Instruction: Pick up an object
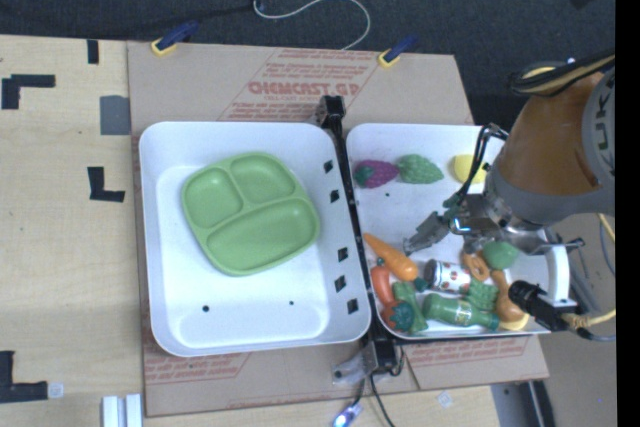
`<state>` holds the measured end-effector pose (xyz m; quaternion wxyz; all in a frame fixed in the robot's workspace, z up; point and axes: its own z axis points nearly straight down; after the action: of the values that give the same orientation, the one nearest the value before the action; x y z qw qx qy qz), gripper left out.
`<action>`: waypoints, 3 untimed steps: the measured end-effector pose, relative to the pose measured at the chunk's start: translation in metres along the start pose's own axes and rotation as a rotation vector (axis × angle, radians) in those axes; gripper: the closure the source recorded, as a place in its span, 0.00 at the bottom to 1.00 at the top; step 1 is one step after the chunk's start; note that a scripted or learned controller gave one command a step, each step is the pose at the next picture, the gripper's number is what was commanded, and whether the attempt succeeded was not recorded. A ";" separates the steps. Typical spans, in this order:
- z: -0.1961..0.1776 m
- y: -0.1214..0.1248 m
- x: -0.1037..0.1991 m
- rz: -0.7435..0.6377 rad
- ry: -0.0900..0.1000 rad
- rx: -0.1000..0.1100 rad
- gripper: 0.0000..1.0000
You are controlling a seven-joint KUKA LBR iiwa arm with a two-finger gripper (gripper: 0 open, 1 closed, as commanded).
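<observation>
Carrot (391,257) — just left of jaws, ungrasped

The arm (560,150) covers part of the right bin (420,205) and most of a yellow object (463,165); the toys (445,300) overlap, too jumbled to separate.

The arm (560,140) has a broad, rounded orange-brown band, with a grey shell beside it carrying part of a dark printed letter. Below the band sits a grey metal wrist section. The gripper (437,230) is dark grey metal, slim and angular, with a small blue-lit spot near its base. A thin cable, possibly yellow, runs along the band's upper edge.
</observation>
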<state>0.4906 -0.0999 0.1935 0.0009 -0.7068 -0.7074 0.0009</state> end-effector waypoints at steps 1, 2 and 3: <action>-0.010 0.000 0.001 -0.002 0.000 0.001 1.00; -0.216 -0.006 0.048 -0.006 0.000 -0.021 1.00; -0.187 -0.007 0.104 -0.006 0.001 0.001 1.00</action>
<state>0.4836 0.0043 0.3808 0.0014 -0.7045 -0.7097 0.0009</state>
